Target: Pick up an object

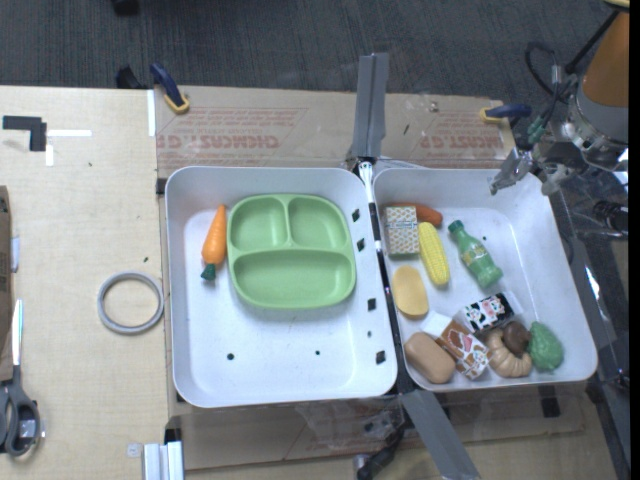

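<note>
The right bin (560, 258) holds several toy foods: a cracker box (401, 230), a corn cob (433, 253), a green bottle (474, 255), a yellow oval piece (410, 291), a bread roll (429, 358), a cow-patterned carton (487, 313), a croissant (510, 360) and a green broccoli (546, 346). An orange piece (429, 214) peeks out behind the box. In the left bin (270, 368) lie a green divided plate (292, 251) and a carrot (213, 236). My gripper (510, 173) hangs over the right bin's far right corner, above and apart from every object.
A grey tape ring (130, 301) and scissors (15, 413) lie on the wooden bench at the left. Blue-and-yellow clamps (170, 88) (505, 114) hold cardboard behind the bins. A metal bar (370, 103) stands at the divider between the bins. Cables hang beside the arm at the right.
</note>
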